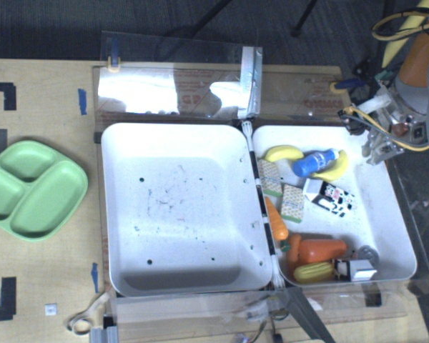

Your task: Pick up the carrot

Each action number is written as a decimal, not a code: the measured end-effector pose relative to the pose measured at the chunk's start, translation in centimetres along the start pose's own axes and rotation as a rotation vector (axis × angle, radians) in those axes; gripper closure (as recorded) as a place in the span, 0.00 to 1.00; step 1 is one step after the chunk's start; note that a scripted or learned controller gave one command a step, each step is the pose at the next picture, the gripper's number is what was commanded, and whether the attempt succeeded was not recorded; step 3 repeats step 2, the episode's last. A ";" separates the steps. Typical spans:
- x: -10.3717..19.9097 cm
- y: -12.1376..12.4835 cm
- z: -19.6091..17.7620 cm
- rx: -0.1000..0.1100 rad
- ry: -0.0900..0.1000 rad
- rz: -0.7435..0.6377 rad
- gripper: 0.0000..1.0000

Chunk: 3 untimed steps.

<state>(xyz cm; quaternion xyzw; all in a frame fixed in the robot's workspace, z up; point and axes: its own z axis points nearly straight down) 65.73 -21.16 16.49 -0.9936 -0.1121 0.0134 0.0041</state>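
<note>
Gripper (377, 148) mine, jaw state unreadable, well apart from carrot (275, 221). Carrot wedged against right bin (397, 213) wall; fingers may slip.

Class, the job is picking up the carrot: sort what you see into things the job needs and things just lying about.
Needed: carrot; gripper; right bin.
Lying about: banana; blue bottle; green divided plate; left bin.

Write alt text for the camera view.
An orange carrot lies along the left wall of the right bin, among a banana, a blue bottle and other clutter. The claw hangs at that bin's upper right edge.
</note>
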 end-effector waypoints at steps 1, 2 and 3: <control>-0.1 0.0 -0.8 0.001 -0.003 -0.001 1.00; -0.2 0.4 7.9 0.000 0.026 -0.179 1.00; -0.2 0.4 7.9 0.000 0.026 -0.179 1.00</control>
